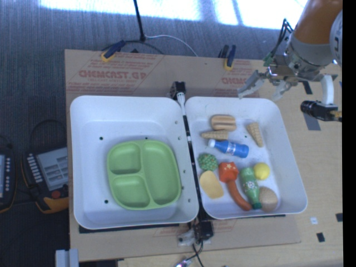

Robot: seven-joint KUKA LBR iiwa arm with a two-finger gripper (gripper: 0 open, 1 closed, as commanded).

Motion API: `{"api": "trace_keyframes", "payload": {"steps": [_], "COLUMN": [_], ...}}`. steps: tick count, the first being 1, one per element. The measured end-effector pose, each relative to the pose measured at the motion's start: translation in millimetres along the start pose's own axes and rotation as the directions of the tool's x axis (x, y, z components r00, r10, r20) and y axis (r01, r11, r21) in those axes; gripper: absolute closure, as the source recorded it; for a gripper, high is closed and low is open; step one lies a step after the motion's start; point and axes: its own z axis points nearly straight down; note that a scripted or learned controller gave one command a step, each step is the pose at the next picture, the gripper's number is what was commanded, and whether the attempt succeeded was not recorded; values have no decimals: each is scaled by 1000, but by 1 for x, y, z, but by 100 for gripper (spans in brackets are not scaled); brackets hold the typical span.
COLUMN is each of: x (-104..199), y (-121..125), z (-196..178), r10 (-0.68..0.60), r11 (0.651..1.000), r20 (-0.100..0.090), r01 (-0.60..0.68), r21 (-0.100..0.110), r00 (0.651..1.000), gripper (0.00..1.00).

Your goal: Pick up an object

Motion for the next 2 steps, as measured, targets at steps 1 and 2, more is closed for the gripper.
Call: {"api": "trace_keyframes", "payload": {"steps": [1, 2], "x": [26, 22], "y": [-65, -93], "z": [79, 174], "r10": [-206, -313], "r11": [978, 950], "r20": [-1, 0], "r01": [206, 313], "r21": [1, -2], "r00": [978, 950], "gripper": [0, 0]}}
